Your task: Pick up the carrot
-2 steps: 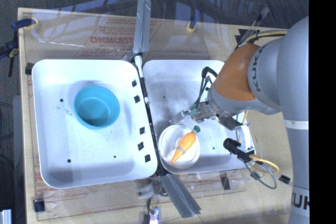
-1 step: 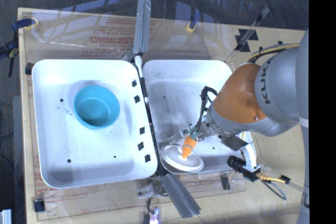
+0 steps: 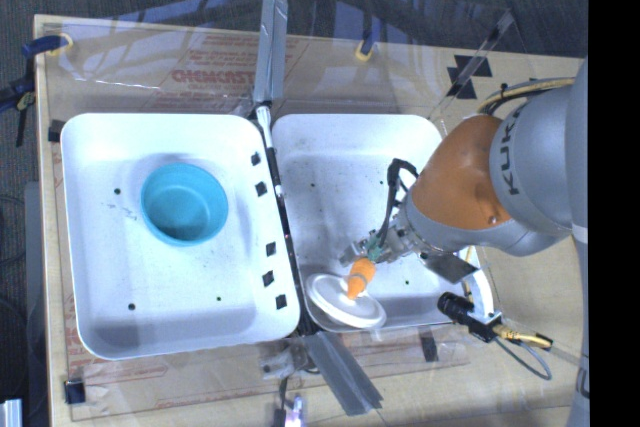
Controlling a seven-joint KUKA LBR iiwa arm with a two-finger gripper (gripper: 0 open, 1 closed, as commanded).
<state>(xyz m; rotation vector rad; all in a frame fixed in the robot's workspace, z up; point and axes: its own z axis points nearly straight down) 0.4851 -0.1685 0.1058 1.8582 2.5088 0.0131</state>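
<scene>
A small orange carrot [image 3: 358, 278] sits in the right bin [image 3: 330, 140], at its near edge, with its lower end over a white round lid or dish [image 3: 340, 305]. My gripper [image 3: 377, 247] hangs just above and to the right of the carrot's upper end, close to or touching it. The orange wrist band and grey arm cover the bin's right side. The fingers are small and partly hidden by the wrist, and whether they grip the carrot cannot be told.
A blue bowl [image 3: 184, 203] stands in the left bin [image 3: 100, 315]. A divider with black clips [image 3: 272, 235] runs between the bins. The white dish leans at the right bin's near-left corner.
</scene>
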